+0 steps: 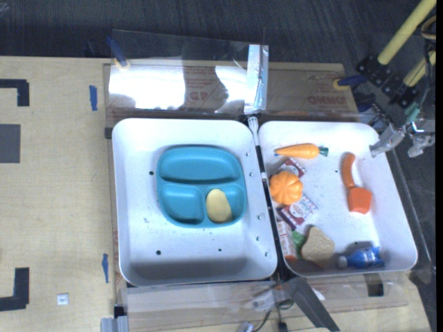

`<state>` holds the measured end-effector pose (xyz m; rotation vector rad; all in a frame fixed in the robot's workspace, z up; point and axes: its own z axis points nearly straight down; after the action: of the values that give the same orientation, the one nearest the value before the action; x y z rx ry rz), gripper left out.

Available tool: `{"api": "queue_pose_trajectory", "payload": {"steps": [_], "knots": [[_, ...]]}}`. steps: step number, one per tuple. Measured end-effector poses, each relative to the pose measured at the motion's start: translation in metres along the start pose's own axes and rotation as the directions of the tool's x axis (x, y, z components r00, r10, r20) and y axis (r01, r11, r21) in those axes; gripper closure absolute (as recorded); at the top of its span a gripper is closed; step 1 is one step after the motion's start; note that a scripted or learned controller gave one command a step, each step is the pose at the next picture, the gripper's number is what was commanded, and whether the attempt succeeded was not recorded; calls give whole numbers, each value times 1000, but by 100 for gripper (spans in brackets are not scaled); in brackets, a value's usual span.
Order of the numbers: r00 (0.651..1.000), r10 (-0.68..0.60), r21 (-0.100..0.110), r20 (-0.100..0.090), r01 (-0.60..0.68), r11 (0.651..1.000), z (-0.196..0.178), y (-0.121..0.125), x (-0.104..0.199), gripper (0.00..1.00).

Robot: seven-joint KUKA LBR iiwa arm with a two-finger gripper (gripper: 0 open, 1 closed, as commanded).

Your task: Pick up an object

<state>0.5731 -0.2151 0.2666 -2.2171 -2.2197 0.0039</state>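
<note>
Above the right bin's (405,206) far corner, the gripper (398,135).

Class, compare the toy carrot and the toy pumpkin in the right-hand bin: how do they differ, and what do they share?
The carrot is long and thin; the pumpkin is round and ribbed. The carrot lies near the bin's far edge, the pumpkin nearer its middle, against the left wall. The carrot ends in a green tip. Both are orange.

Red print on the cardboard (325,97) is too blurred to read.
</note>
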Motion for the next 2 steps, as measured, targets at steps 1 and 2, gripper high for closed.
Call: {"api": "queue_pose_trajectory", "payload": {"steps": [1, 2], "knots": [[993, -114, 9, -4, 114, 993, 160, 16, 57, 0], [994, -113, 2, -1, 113, 994, 147, 19, 56, 100]]}}
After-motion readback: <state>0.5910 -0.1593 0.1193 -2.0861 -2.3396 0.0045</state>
